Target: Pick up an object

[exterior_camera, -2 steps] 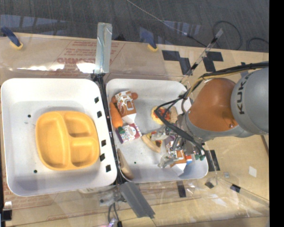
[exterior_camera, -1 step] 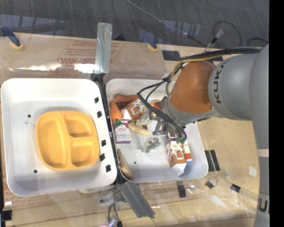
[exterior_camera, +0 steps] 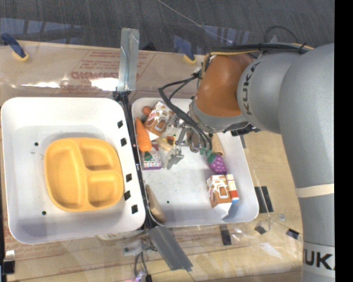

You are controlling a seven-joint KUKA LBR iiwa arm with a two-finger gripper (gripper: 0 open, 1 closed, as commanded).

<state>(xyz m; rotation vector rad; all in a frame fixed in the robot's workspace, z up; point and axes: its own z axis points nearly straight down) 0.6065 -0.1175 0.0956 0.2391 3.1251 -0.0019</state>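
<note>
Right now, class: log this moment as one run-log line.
arm: over right bin | gripper: low by carrot | grasp: none seen | left bin: yellow tray

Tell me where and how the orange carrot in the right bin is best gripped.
Probably across the middle of the carrot, coming straight down from above. It lies flat and long, running roughly along the right bin's left wall, so the fingers should close across its narrow width. The wall side looks tight, and a small carton sits close on the other side, so approach carefully.
</note>
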